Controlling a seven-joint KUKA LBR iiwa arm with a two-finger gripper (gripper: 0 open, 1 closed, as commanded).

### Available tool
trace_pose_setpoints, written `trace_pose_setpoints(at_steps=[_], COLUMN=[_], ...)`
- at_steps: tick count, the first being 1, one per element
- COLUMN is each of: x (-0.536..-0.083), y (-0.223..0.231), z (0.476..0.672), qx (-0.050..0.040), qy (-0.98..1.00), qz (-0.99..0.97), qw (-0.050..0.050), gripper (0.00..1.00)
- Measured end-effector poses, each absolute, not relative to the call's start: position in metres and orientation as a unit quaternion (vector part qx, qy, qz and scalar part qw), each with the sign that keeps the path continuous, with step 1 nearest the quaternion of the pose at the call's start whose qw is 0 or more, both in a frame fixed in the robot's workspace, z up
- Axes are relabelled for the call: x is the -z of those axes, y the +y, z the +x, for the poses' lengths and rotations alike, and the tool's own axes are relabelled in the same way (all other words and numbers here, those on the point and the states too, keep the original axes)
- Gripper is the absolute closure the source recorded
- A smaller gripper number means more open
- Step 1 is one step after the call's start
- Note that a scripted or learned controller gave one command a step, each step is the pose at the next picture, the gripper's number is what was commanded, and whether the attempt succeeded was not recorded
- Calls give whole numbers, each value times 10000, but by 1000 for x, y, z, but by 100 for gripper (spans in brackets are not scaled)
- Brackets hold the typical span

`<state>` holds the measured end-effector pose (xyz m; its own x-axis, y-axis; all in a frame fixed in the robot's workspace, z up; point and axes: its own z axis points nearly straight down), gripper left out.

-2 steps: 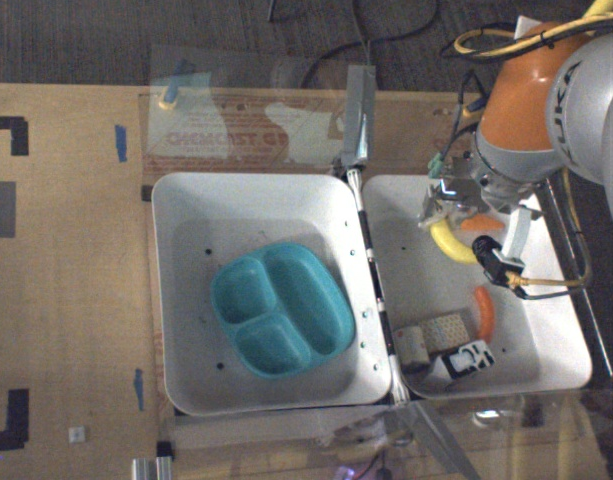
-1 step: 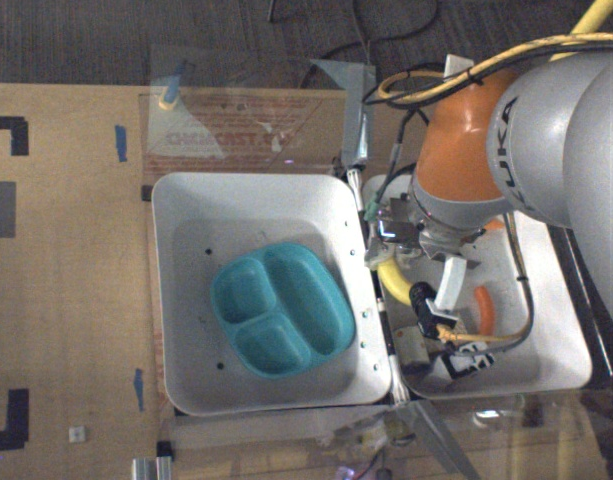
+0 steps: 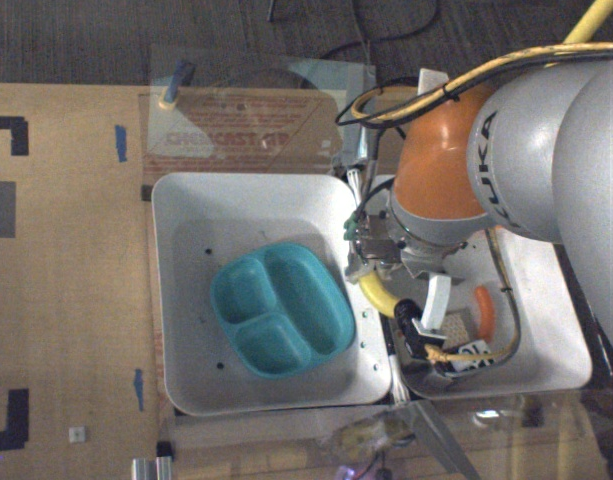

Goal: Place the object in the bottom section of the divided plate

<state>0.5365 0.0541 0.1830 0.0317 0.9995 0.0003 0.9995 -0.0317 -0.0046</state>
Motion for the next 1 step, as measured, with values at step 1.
trace_pose_setpoints(at_steps=[1], x=[-183], y=[53], z=[537], qx=[-13], qy=[-6953], qz=[-7187], qw=[15], gripper=[0])
